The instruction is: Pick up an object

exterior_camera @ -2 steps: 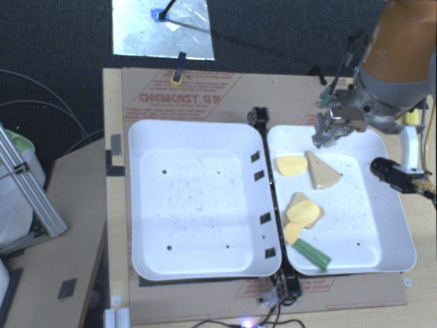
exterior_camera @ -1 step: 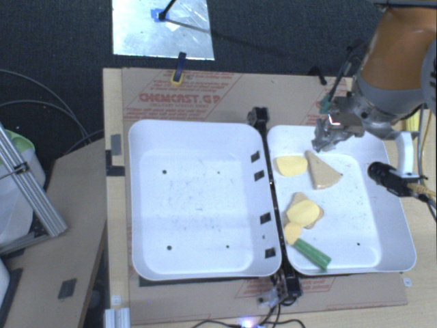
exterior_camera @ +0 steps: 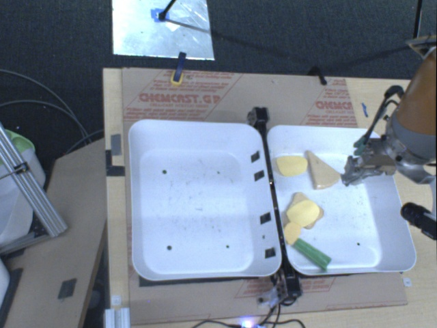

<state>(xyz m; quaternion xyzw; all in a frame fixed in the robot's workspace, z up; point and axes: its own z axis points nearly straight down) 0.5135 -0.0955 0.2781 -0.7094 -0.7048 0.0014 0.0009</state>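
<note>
Pincer (exterior_camera: 349, 171) sits in the right bin (exterior_camera: 392, 255), just right of the tan wedge (exterior_camera: 321, 171); we cannot tell its state. Left of the wedge we see a yellow piece (exterior_camera: 291, 165).

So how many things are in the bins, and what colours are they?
Yellow: 3, one at the top of the right bin, one in the middle, one small below it.
Beige: 1, the wedge.
Green: 1, the stick.
Total: 5, all in the right bin.
</note>
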